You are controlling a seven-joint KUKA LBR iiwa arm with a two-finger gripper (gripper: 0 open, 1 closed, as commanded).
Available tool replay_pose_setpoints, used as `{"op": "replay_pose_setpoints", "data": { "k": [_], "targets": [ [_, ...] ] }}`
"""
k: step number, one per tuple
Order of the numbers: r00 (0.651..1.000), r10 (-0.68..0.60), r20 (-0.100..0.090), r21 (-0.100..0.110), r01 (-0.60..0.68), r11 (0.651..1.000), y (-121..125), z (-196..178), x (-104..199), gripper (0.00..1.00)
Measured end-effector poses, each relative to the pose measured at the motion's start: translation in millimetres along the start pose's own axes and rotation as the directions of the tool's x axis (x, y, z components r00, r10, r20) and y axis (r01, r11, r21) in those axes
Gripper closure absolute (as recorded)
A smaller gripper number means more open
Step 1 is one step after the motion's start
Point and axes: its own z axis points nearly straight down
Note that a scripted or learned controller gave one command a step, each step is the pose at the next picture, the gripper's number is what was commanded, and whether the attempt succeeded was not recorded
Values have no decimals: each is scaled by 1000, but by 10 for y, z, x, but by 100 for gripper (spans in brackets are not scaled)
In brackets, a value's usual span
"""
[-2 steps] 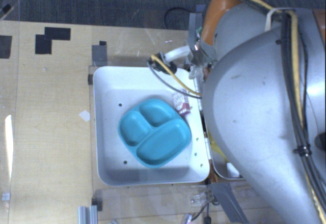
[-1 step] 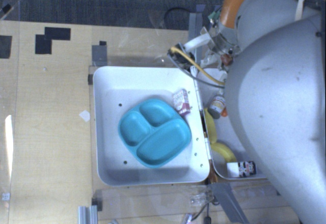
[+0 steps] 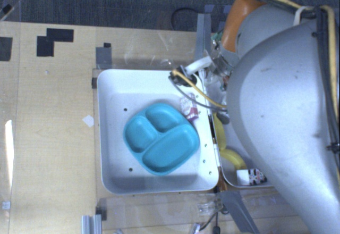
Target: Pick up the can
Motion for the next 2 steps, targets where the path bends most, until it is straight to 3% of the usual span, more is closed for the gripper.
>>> {"op": "replay_pose_setpoints", "data": {
  "k": [1, 2],
  "targets": [
    [992, 125, -3, 1, -125, 992, 34, -12, -1, 0],
    [992, 125, -5, 1, -125, 992, -197, -14, 336, 0]
  ]
}}
